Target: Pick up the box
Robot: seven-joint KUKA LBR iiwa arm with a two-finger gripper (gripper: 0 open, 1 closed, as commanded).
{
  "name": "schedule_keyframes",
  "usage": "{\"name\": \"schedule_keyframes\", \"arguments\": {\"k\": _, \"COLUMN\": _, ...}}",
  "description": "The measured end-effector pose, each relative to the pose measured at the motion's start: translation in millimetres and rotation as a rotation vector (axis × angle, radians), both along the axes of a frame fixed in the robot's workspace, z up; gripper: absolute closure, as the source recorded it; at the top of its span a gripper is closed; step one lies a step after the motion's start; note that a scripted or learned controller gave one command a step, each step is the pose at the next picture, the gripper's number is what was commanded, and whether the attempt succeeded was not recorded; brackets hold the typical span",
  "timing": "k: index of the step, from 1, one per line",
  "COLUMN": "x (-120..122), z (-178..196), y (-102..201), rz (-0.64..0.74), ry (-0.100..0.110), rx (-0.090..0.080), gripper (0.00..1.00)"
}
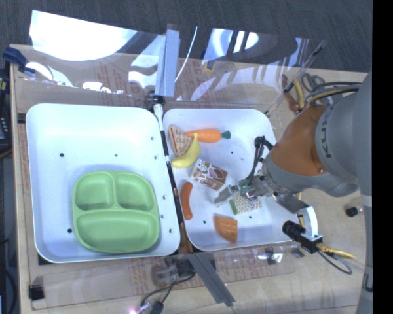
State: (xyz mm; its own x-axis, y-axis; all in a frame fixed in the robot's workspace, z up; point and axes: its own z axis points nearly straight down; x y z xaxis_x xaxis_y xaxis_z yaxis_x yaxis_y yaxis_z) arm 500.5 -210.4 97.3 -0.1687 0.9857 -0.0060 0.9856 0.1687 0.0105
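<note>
Box lay flat in right bin, just left of fingers, untouched. Whether fingers were apart or together: could not tell. Green-patterned item sat just right. Good grasp likely needed a shift left, centred over the box, clear of banana.

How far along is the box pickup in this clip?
Done: the arm has reached into the right bin, its claw low beside the box. In hand: nothing visibly gripped. Left: the box lies on the bin floor, so gripping and lifting remain.
</note>
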Motion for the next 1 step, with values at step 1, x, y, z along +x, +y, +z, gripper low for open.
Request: {"name": "schedule_keyframes", "arguments": {"k": 1, "x": 0.8, "z": 10.5, "y": -0.4, "rz": 0.003, "ry": 0.000, "rx": -0.002, "gripper": 1.00}}
